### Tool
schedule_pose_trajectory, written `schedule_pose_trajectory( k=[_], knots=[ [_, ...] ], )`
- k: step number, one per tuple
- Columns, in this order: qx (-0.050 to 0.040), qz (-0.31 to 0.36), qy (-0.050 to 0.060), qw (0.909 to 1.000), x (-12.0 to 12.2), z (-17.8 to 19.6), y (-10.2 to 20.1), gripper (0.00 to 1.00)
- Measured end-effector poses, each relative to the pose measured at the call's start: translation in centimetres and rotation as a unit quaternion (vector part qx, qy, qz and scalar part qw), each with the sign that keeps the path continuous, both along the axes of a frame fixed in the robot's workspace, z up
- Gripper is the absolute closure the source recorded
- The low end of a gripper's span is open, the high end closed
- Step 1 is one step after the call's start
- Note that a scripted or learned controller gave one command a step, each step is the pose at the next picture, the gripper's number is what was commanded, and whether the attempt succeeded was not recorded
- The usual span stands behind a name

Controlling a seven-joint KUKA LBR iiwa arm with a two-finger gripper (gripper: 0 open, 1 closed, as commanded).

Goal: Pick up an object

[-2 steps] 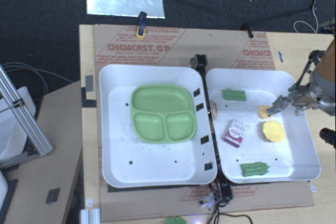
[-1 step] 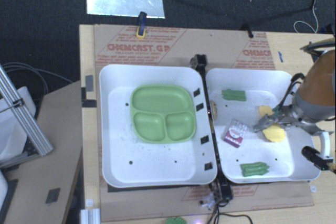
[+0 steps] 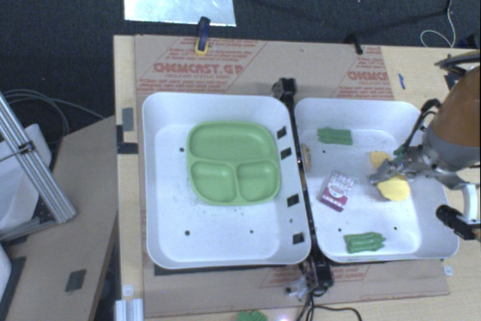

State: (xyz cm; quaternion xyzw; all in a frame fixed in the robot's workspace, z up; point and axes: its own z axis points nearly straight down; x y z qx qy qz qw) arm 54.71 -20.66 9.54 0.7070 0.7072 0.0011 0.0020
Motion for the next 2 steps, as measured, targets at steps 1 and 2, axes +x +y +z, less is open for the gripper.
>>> schedule_pose_trajectory(
  k=[1,2],
  knots=[
    [0.0023,0.004,0.002,1.0,0.1,-1.2,6.7,1.0],
    [0.002,0.006,-0.002,1.0,-0.6,9.5,15.9,1.0]
  ],
)
